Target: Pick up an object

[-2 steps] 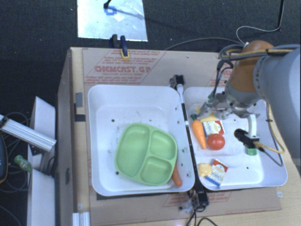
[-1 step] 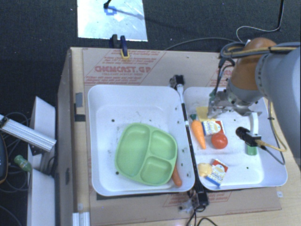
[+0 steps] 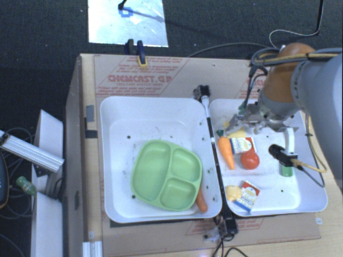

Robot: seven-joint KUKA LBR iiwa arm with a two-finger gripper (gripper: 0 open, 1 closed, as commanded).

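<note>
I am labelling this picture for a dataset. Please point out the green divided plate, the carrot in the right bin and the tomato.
green divided plate [image 3: 167,174]: camera view, on the ridge between its compartments.
carrot [image 3: 227,152]: camera view, middle of its orange body.
tomato [image 3: 250,160]: camera view, centre of its red surface.

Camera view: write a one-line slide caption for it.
KUKA arm reaches into the right bin above a carrot, tomato and snack packets; a green divided plate lies in the left bin.

A brown bench [image 3: 134,74] carries two white bins [image 3: 115,122]; a reflective sheet [image 3: 126,15] lies on the dark floor beyond.
</note>
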